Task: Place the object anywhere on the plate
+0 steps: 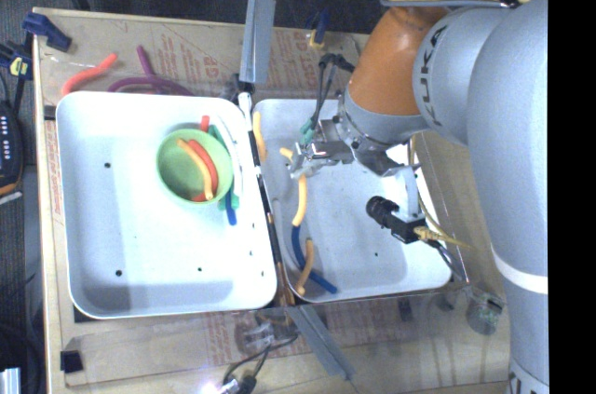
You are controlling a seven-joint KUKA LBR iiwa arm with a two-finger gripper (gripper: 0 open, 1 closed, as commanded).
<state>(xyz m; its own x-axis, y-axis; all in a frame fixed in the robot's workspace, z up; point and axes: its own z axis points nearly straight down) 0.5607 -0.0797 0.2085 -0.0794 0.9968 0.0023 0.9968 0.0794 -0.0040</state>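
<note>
The step in hand looks like the pick. The gripper [300,157] hangs over the far left part of the right bin [424,276], and a yellow strip [301,197] dangles just below it, its top end at the fingers. I cannot tell whether the fingers are wide, narrow, or closed on it. The green plate [172,169] sits in the left bin [140,290], already carrying red, orange and blue pieces. Next, I judge, comes a lift and a carry left across the 2 bins' shared rims, if the strip is truly held.
</note>
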